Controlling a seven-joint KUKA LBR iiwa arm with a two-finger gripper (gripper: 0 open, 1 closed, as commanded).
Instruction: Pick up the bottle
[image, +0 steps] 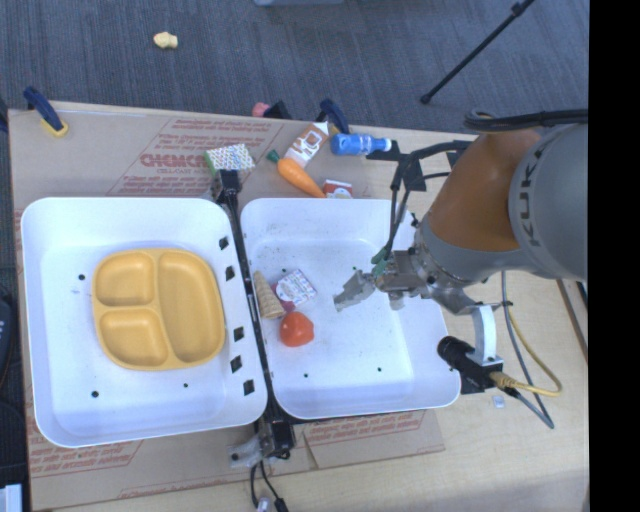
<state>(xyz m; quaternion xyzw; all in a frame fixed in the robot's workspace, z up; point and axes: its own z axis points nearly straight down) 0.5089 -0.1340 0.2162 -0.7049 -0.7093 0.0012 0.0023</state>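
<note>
While two white bins (60, 330) flank one yellow tray (158, 306), one bottle (358, 145) lies on the tabletop (150, 150), well beyond the gripper's (350, 292) spread, empty fingers.

White bins (330, 395). Yellow tray (158, 305) in left bin. Right bin: red tomato (296, 329), tan cone (267, 295), red-white packet (296, 288). At 12 o'clock on tan worktop (120, 150) with red print: orange carrot (299, 178), blue bottle (358, 145), white-orange bottle (305, 145), green-checked box (229, 158). Arm (520, 200) grey, orange band. Blue clamp (44, 110) at 10 o'clock. Dark grey carpet (300, 50), yellow bit (165, 40).
</note>
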